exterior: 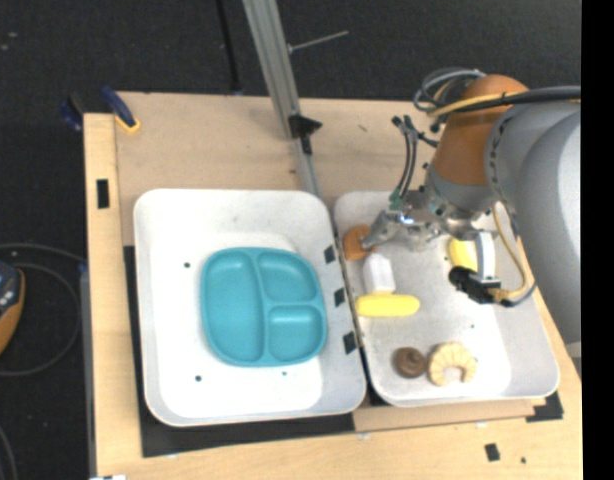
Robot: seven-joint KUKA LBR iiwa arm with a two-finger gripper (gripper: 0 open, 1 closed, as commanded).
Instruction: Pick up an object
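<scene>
While the claw (387, 226) hung low over the far left part of the right bin (517, 353), I could not tell what it was doing or if it had anything. Nothing looked picked up yet. The yellow banana (388, 306), white block (376, 272), brown donut (409, 362) and tan croissant (453, 362) lay in that bin. The left bin (167, 228) had a blue plate (263, 305). The grab and lift were left to do.
</scene>
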